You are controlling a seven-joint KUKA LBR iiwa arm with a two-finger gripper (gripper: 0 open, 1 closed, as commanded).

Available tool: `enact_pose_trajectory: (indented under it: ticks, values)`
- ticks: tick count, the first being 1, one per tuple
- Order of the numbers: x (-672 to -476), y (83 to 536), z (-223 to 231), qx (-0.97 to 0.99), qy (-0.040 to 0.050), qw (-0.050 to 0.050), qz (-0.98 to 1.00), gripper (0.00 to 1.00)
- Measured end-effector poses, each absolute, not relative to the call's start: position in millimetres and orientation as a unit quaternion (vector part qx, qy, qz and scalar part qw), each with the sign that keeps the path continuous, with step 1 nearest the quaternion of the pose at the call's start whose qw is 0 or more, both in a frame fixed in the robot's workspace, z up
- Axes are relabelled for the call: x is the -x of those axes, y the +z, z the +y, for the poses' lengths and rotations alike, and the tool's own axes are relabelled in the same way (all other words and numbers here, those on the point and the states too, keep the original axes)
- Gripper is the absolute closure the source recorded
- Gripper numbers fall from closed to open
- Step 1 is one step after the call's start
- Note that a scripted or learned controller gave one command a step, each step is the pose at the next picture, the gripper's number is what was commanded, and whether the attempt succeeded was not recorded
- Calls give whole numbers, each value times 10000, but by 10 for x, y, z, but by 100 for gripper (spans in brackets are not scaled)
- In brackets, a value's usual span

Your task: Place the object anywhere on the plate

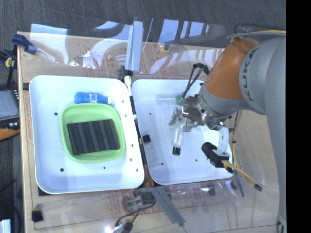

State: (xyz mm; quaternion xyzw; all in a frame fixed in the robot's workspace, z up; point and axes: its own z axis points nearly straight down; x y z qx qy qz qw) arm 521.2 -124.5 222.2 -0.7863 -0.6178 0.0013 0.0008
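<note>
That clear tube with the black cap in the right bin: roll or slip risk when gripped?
The clear tube looks round and slim, so a push would probably roll it across the right bin. Its glossy wall may slip in the tool. It looks light; the black cap may weight that end.
</note>
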Motion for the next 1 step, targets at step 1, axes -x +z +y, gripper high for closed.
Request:
enact_pose_trajectory:
  ticks: [1]
  values:
    - [-5212,2222,-1246,7864,13,7,-6177,0]
